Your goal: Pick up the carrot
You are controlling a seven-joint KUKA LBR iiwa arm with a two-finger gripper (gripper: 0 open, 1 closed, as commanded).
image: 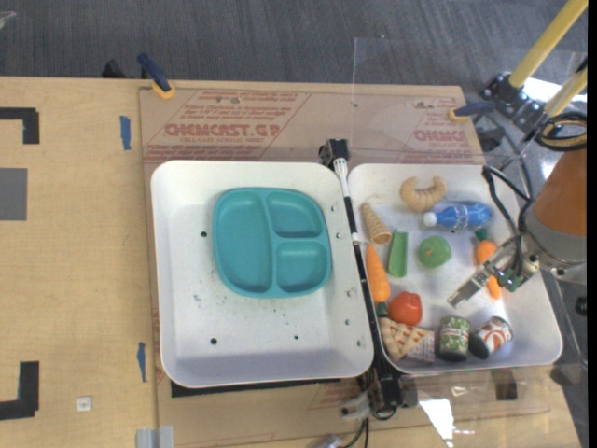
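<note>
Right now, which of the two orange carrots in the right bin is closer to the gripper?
The short orange carrot by the right bin's right side, right beside the gripper. The long orange carrot lies against the left wall, far across the bin.

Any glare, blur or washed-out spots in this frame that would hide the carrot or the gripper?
Camera view: lighting is even and soft, with only faint shadows; the carrot by the divider reads sharply; the gripper is slightly soft against the right bin, so its state is unclear; bright glare sits on the bench edge below the bins; the teal plate is crisp.
</note>
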